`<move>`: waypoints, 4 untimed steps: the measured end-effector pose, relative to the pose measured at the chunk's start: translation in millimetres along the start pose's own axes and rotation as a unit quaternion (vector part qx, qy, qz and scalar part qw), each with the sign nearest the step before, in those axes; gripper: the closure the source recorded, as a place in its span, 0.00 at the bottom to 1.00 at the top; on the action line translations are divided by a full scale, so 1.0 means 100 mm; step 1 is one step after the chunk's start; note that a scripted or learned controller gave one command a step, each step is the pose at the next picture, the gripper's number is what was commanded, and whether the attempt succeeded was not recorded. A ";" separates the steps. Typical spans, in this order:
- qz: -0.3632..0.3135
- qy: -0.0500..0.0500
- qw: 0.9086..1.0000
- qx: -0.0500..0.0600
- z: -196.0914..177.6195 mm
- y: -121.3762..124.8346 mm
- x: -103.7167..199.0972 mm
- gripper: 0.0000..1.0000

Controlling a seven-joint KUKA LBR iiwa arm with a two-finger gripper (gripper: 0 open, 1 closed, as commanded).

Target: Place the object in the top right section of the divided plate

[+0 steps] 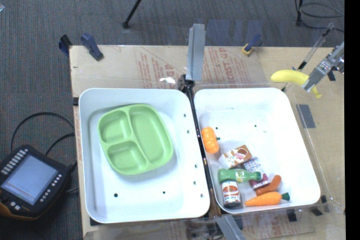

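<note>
Camera view, looking down at a slant on a cardboard-covered tabletop (163, 67) that carries two shallow white bins side by side.

The left bin (93, 177) holds a green divided plate (135, 137), lying flat near the bin's middle, slightly toward its left and far edges. The plate has three sections: one long section along its right side and two smaller ones on its left.

The right bin (253, 107) holds a cluster of toy foods gathered toward its near edge. An orange fruit (210, 140) lies close to the bin's left wall. Near it, toward the bin's near right corner, are a small brown-and-white packet (235, 155), a green bottle (239, 176) lying on its side, a small jar with a red label (230, 194), and two carrots (264, 198) close to the near edge.

At the tabletop's far right corner, outside the right bin and above its far right corner, the end effector (316, 77) reaches in from the right. A yellow banana (288, 76) sits at its tip, apparently gripped, with the curved fruit extending left from the fingers. The banana is lifted clear of the bin's contents and well apart from the plate.

Blue clamps (90, 45) sit at the tabletop's far left corner. A handheld control pendant (31, 180) lies on the dark floor to the left of the tabletop.
</note>
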State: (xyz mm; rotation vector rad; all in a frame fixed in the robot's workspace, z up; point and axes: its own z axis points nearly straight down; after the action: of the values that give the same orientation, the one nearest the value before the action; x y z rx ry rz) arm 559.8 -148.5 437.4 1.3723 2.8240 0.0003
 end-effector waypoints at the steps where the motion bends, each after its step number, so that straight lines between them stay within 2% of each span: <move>1: 0.227 0.001 0.974 0.002 0.39 -0.84 -0.13 1.00; 2: 0.259 0.003 0.966 0.003 1.95 -0.44 0.54 1.00; 3: 0.221 0.000 0.975 0.001 0.00 -0.89 0.18 1.00; 4: 0.159 0.002 0.987 0.003 1.44 -0.06 0.80 1.00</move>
State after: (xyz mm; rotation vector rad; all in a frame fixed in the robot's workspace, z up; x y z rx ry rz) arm 506.4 -89.6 293.1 1.8081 2.5745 -0.0039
